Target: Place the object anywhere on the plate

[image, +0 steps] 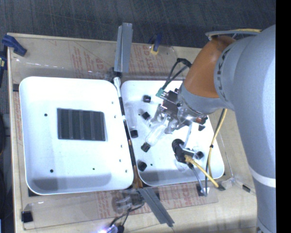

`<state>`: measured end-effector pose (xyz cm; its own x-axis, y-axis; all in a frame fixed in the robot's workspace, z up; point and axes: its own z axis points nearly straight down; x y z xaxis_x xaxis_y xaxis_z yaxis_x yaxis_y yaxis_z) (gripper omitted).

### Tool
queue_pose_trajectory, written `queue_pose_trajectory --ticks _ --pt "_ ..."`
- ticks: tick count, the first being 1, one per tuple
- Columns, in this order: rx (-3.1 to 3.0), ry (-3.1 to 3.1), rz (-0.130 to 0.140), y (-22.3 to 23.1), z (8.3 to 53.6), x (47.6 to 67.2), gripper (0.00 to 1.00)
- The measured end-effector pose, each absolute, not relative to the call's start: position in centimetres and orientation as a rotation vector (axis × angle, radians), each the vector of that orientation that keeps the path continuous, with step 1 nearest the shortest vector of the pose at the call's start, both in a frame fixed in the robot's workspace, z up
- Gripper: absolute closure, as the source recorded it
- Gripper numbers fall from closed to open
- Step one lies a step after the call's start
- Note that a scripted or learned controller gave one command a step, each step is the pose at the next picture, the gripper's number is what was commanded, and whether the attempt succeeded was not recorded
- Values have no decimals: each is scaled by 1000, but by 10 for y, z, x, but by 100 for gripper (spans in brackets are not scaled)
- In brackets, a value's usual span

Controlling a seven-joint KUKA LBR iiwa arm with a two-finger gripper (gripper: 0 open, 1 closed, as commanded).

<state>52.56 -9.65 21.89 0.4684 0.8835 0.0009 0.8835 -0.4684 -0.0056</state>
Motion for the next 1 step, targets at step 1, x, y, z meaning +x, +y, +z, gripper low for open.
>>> queue_pose_trajectory --ticks 1 --pt "-2729 -1552 2 -11 219 540 100"
